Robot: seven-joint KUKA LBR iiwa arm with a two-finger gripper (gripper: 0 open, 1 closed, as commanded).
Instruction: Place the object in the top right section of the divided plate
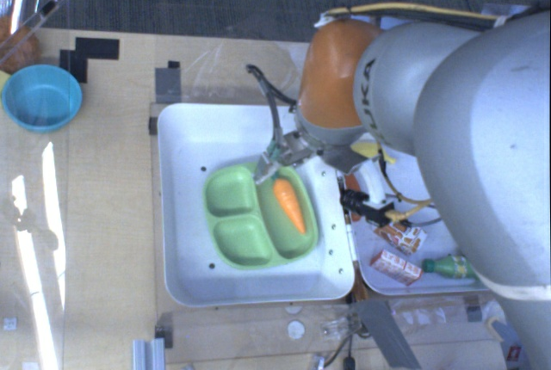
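Orange plastic carrot (pixel 289 203) lying in the long right-hand section of the green 3-section divided plate (pixel 225 226), inside the left white bin (pixel 185 188). Gripper (pixel 274 157) sits just above the carrot's top end; whether its jaws are spread cannot be told. Grey arm (pixel 465 101) overhangs the right bin, where small packets (pixel 398 255) and a green bottle (pixel 446 267) lie. Blue round bowl (pixel 41 96) stands on the table at far left.

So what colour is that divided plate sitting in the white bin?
Light green. The divided plate shows plainly in the camera view, with an orange carrot lying in its long right-hand section.
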